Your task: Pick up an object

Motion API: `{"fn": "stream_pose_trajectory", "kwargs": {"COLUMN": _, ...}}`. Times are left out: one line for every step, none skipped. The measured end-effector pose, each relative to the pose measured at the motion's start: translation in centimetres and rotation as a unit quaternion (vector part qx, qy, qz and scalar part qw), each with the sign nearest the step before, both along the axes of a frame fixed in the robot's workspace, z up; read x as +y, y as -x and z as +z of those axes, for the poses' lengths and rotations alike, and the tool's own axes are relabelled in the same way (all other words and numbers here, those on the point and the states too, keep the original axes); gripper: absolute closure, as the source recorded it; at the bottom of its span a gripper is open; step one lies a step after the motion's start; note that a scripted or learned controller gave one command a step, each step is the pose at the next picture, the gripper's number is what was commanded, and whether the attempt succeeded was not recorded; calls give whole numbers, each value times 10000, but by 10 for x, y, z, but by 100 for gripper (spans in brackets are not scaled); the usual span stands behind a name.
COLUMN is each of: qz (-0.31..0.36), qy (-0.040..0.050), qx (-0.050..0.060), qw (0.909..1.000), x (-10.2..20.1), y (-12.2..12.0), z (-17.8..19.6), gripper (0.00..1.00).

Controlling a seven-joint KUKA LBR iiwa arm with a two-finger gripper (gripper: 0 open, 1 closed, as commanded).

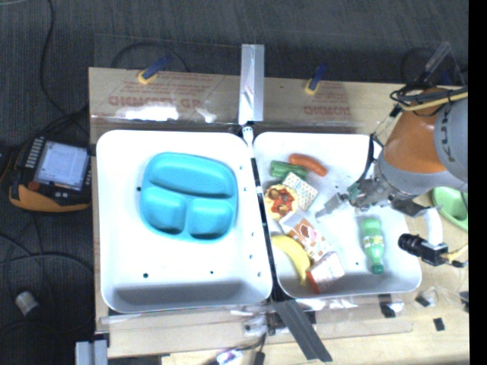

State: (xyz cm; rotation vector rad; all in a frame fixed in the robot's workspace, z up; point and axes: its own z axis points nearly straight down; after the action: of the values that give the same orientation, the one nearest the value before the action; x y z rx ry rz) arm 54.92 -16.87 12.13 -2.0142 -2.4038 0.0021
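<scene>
The right bin (396, 280) holds several items. A red sausage (307, 163) and a green vegetable (279, 168) lie at its far left. Below them are a printed snack packet (291, 196), a small picture box (306, 236), a yellow banana (294, 254) and a red-and-white carton (326, 271). A green bottle (372, 243) lies near the front right. My gripper (332, 204) hangs low over the bin's middle, just right of the snack packet and up-left of the bottle. Nothing shows between its tips.
The left bin (114, 280) holds a blue divided tray (188, 195). A raised wall (259, 204) separates the two bins. A green object (450, 204) lies outside the right bin at the far right. The arm's orange band (415, 144) stands over the right bin's far right corner.
</scene>
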Motion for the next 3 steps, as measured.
{"fn": "stream_pose_trajectory", "kwargs": {"qz": 122, "qy": 19, "qx": -18, "qw": 9999, "x": -49, "y": 17, "z": 68, "gripper": 0}}
{"fn": "stream_pose_trajectory", "kwargs": {"qz": -290, "qy": 6, "qx": -13, "qw": 9996, "x": -54, "y": 1, "z": 29, "gripper": 0}}
{"fn": "stream_pose_trajectory", "kwargs": {"qz": -4, "qy": -29, "qx": -49, "qw": 10000, "x": -47, "y": 40, "z": -24, "gripper": 0}}
